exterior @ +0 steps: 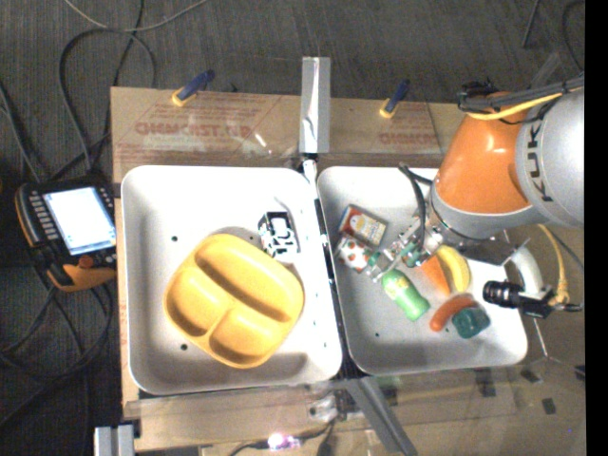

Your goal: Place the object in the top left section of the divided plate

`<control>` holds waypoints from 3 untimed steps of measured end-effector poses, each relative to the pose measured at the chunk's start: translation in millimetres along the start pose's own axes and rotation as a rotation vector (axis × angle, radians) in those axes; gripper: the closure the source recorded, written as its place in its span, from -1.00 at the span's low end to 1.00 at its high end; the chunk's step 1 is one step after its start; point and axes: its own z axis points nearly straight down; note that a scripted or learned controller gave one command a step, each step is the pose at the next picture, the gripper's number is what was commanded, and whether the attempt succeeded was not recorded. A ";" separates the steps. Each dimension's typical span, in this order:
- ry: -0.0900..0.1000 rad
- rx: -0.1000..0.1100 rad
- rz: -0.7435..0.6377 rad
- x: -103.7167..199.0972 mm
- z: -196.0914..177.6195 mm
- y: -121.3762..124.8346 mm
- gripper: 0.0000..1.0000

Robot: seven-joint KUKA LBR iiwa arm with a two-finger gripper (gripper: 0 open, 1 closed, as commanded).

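A yellow divided plate (235, 297) lies tilted in the left bin (152, 207), with three sections. A small black and white object (276, 235) rests just beyond the plate's upper right rim. My gripper (407, 248) hangs low over the middle of the right bin (494, 350), among several toy foods. Right beside it are a green bottle (408, 295), a white and red item (353, 253), a carrot (435, 274) and a yellow banana (454, 266). The wrist hides part of what lies beneath it.
A brown and red packet (365, 223) sits at the back of the right bin. A red pepper (448, 313) and a teal piece (470, 322) lie near its front right. A metal post (314, 103) stands behind the wall between the bins. A tablet (78, 219) sits left of the bench.
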 end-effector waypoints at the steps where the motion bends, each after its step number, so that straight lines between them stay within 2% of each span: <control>1: 0.000 0.003 -0.031 79.7 -28.5 -1.4 1.00; 2: -0.001 0.003 -0.087 159.6 -34.3 49.4 1.00; 3: -0.002 0.002 -0.099 175.8 -72.9 60.2 1.00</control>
